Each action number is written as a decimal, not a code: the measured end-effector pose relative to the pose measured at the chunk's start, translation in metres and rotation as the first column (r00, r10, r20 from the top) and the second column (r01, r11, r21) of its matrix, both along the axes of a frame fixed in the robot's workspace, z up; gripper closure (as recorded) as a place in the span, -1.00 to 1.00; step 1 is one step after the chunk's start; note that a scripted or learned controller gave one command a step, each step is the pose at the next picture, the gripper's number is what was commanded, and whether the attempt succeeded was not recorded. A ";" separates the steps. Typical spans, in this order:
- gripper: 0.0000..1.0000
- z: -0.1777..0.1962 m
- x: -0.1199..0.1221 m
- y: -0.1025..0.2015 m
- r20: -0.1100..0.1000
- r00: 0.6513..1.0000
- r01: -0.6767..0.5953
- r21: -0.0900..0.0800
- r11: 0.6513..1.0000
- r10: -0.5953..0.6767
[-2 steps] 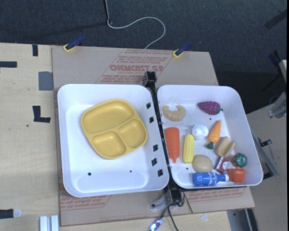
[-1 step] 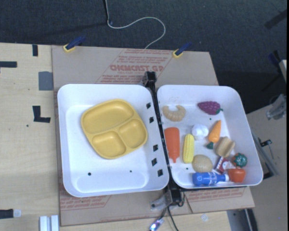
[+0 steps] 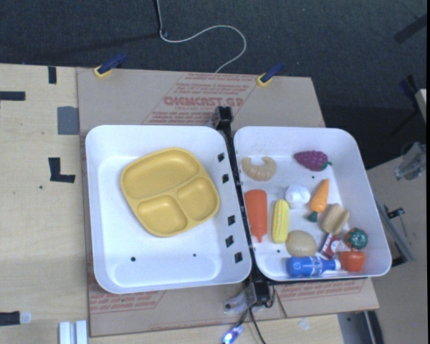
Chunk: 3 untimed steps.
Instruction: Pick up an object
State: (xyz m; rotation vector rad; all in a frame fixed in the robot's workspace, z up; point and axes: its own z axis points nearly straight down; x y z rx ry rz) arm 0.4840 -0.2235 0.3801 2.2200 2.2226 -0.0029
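Two white bins [image 3: 104,145] await on the bench while I choose a target, perhaps the carrot [image 3: 256,214]; my gripper's state I cannot tell.

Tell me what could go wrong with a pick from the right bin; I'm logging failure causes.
Crowding: the blue bottle, potato and red tomato touch in the near corner, so a grab there may nudge neighbours or catch two. The orange sausage lies against the bin wall, leaving little room on that side.
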 end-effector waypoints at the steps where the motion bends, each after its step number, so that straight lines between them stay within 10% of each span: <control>1: 1.00 -0.025 0.000 0.000 -0.002 1.000 0.000 0.001 1.000 0.000; 3: 1.00 -0.060 0.000 0.000 -0.001 1.000 0.000 0.000 1.000 0.000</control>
